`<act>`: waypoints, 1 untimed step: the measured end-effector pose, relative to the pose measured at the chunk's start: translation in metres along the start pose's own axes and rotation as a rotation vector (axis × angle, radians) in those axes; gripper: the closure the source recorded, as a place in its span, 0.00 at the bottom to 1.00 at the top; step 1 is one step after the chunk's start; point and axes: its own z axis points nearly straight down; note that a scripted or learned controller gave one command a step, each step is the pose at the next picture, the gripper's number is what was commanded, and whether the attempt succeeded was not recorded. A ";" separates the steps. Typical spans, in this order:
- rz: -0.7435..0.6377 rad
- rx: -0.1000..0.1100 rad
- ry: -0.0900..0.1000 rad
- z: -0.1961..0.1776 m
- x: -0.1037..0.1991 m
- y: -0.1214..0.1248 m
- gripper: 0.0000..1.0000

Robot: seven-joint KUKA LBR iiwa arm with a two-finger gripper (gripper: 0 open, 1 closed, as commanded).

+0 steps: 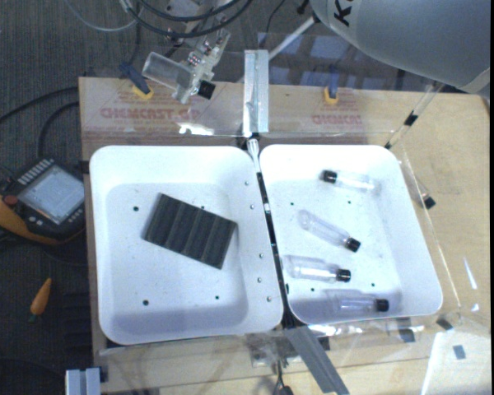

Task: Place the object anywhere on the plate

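Note:
A dark ribbed rectangular plate [189,230] lies slightly askew on the floor of the left white bin [115,303]. Several clear tubes with black caps rest in the right white bin [412,220]: one near the back [347,179], one in the middle [328,230], one lower [317,268] and one by the front wall [356,304]. My gripper [188,71] hangs high beyond the back edge of the left bin, far from both the tubes and the plate. The grey arm [403,15] crosses the top right corner.
A metal divider [256,97] rises behind the seam between the bins. Cables trail over the floor at top left. A handheld pendant [41,197] lies left of the bench, and an orange tool [39,296] sits below it.

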 end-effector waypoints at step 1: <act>-0.192 -0.007 0.004 0.103 -0.052 0.049 1.00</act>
